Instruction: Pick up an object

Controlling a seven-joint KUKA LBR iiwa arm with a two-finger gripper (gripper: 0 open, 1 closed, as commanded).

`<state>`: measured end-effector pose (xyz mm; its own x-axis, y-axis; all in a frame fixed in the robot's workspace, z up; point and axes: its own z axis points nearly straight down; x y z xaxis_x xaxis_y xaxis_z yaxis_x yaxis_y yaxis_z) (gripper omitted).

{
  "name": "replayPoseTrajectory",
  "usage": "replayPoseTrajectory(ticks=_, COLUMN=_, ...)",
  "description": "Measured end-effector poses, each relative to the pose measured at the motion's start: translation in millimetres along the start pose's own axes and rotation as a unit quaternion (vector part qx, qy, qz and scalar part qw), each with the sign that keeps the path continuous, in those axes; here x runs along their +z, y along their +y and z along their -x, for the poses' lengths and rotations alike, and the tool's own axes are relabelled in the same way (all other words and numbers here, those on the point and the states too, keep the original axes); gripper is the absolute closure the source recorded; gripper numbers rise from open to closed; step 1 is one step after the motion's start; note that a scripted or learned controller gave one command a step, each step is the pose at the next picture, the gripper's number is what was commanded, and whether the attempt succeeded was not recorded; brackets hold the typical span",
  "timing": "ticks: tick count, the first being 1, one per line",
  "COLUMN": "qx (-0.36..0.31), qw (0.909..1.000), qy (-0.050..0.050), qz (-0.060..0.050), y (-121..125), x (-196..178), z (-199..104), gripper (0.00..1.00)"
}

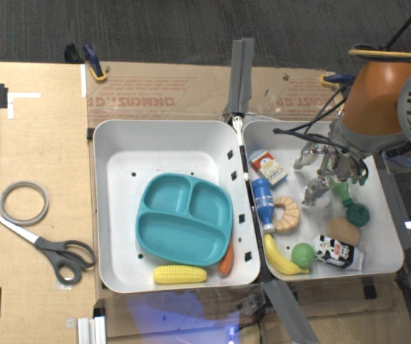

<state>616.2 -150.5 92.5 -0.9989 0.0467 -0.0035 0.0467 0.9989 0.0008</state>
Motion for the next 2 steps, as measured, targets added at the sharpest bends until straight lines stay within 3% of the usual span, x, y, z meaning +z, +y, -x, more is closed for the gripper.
replayPoseTrajectory(ticks=1, qx=-0.028, qw=0.9996, qy=-0.005, qz=-0.008, y=44.2, x=-4.2, z=-43.7, gripper=0.0)
replayPoseTrajectory(ticks=2, qx=-0.028, qw=0.9996, qy=0.001, qz=-0.001, y=52.4, x=0.4, z=-115.7, gripper=0.0)
